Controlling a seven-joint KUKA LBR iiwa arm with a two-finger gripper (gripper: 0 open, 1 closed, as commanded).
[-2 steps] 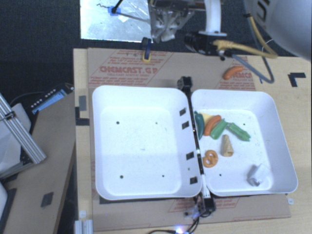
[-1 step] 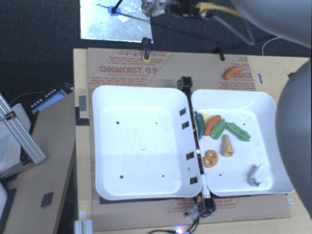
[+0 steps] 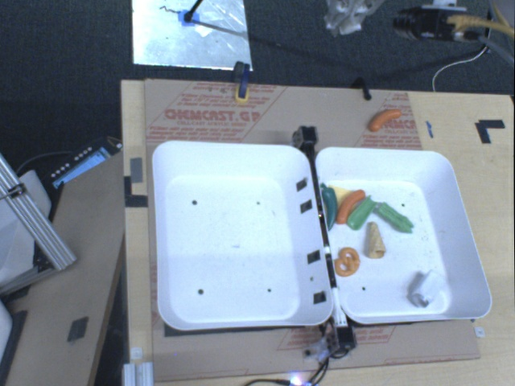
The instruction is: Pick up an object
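Far left of frame: a slanted aluminium frame rail [image 3: 32, 219] and a dark device with a blue strip [image 3: 83, 162], both off the bench.

Upper left: a shiny metal sheet [image 3: 191, 21] on the dark floor, with a blue piece [image 3: 191, 18] on it and a thin black rod crossing it at a slant.

Bench top: a brown board printed in red [image 3: 211, 112]. A yellow and blue clamp [image 3: 241, 81] grips its far edge.

Left bin [image 3: 165, 215]: white and shallow, floor dotted with a few small dark holes.

A row of black clips [image 3: 308, 207] joins the two bins along the seam at centre frame.

Right bin [image 3: 463, 240]: all loose objects sit here.
- Against its left wall, upper part: a dark green piece [image 3: 329, 202], a yellow piece [image 3: 344, 193] behind it, an orange carrot-like piece [image 3: 351, 206] and a green pepper-like piece [image 3: 361, 212], all touching in a cluster.
- Just right of the cluster: another green vegetable piece [image 3: 395, 217], lying at a slant.
- Below the cluster: a tan cone [image 3: 376, 240], and beside it to the lower left an orange pretzel [image 3: 348, 261].
- Lower right corner of the bin: a small grey object [image 3: 422, 289], well apart from the rest.

On the board beyond the right bin, upper right: an orange sausage-like piece [image 3: 385, 119], outside both bins.

Top of frame, right of centre: the gripper [image 3: 352, 14], high above the floor beyond the bench, blurred, nothing between its fingers. Cannot tell if they are apart or together.
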